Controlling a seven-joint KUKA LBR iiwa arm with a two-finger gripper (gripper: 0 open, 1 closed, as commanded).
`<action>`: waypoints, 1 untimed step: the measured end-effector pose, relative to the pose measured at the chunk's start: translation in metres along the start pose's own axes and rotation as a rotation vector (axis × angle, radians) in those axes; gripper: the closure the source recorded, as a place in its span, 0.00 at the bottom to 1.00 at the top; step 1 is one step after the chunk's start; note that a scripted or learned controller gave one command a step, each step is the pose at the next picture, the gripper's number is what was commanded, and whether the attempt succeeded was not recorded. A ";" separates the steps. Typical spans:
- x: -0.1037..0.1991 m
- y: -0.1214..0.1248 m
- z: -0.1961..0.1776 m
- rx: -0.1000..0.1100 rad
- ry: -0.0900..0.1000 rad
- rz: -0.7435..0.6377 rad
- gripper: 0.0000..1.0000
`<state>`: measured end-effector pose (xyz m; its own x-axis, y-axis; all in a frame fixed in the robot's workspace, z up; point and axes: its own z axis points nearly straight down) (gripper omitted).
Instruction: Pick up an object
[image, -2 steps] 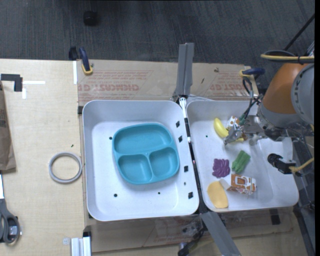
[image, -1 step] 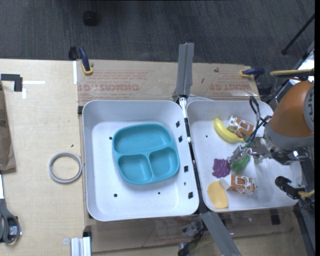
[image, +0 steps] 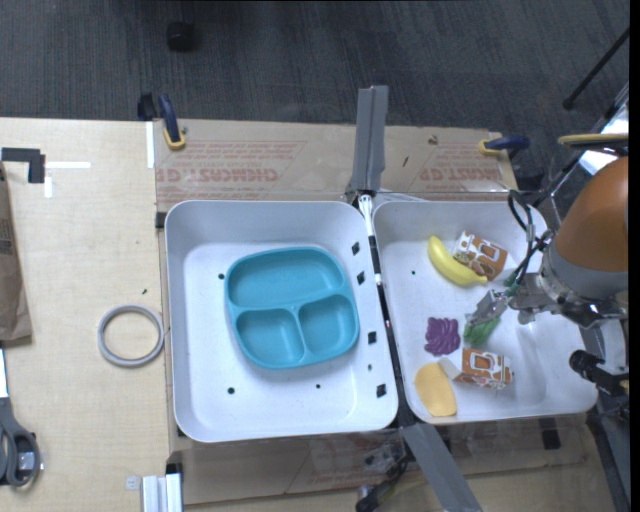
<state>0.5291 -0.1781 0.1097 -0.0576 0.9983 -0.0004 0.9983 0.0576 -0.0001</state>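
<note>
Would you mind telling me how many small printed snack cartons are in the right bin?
2: one carton beside the banana at the back, another carton near the front.

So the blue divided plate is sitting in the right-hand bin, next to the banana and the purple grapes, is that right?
Not quite. The camera view shows the blue divided plate lying alone in the left bin. The banana and the purple grapes are in the right bin, as you said.
</note>
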 end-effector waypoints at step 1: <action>0.039 0.045 0.019 0.002 0.000 0.227 0.00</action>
<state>0.5713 -0.1370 0.0907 0.1684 0.9857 -0.0003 0.9857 -0.1684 -0.0022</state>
